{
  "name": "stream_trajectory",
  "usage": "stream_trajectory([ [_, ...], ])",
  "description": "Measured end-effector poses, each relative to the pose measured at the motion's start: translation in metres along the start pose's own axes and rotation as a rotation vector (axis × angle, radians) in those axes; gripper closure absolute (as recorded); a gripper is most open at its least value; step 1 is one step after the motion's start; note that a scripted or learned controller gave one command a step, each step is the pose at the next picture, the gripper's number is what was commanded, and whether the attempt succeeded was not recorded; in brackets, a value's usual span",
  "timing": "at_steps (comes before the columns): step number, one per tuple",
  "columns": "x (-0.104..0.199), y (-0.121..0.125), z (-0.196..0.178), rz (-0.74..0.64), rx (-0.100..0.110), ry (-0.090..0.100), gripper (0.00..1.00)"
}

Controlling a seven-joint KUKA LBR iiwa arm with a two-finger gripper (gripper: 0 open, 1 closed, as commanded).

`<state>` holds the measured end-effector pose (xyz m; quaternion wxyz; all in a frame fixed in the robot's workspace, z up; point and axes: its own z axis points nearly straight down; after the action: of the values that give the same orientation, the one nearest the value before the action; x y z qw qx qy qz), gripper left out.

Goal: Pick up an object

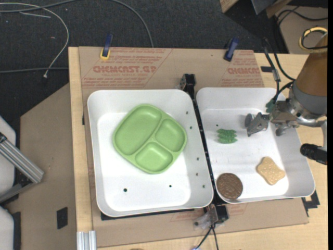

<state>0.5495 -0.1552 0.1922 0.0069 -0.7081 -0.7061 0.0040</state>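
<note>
Three small objects lie in the right bin (244, 95). A small green leafy piece (227, 136) sits near its left-middle, a tan biscuit-shaped piece (270, 171) at the lower right, and a round brown disc (229, 185) at the front edge. My gripper (267, 125) hangs over the upper right part of this bin, to the right of the green piece and apart from it. Its grey fingers (254, 124) stand open with nothing between them.
The left bin (104, 186) holds a light green divided plate (150, 138). A black divider (200, 134) runs between the two bins. The arm, with its orange band (316, 77), comes in over the right bin's right rim. Cardboard surrounds both bins.
</note>
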Motion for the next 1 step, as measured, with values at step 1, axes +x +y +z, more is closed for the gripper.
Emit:
stream_trajectory([
  [1, 0.0003, 0.0031, -0.0072, -0.003, -0.014, -0.003, 0.00],
])
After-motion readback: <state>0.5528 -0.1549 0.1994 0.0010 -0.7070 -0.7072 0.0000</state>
